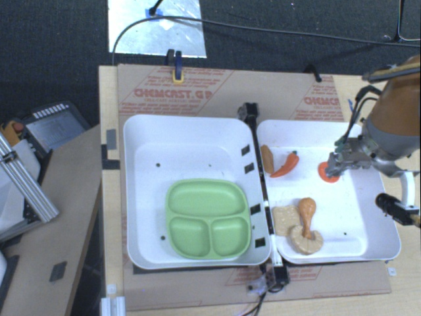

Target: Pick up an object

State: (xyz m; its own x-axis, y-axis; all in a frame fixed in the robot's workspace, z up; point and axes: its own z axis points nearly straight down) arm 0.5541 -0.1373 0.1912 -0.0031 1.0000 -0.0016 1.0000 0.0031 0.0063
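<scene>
Hand: our hand (pixel 337 161) is low in the right bin (pixel 375 242), reaching in from 3 o'clock, right over a red-orange round object (pixel 327 172).
Hand state: we cannot tell whether it is apart or together; the wrist body covers that part from above.
Likely target: the red-orange round object lies toward 1 o'clock in the right bin, touching or just under the tip of our hand. We cannot say it is gripped.
Other pickable things: a red chili pepper (pixel 286 164) sits at about 11 o'clock in the same bin, just beside a tan sausage-like piece (pixel 266 157) that lies against the bin's left wall. At 7 o'clock there is a toy drumstick (pixel 306 212), its end resting on a pale round piece (pixel 306 242), with a slice of bread (pixel 285 218) just beside it.
Left bin: the left bin (pixel 158 143) holds a green divided plate (pixel 208 218) at 5 o'clock, well apart from our hand.
Surface: both bins sit on a cardboard sheet (pixel 197 91) laid over the surface.
Progress: we judge the reach and descent as done, since our hand is down at an object.
Left to do: confirming a grip and lifting; nothing is visibly off the bin floor yet, so the pick is not done.
</scene>
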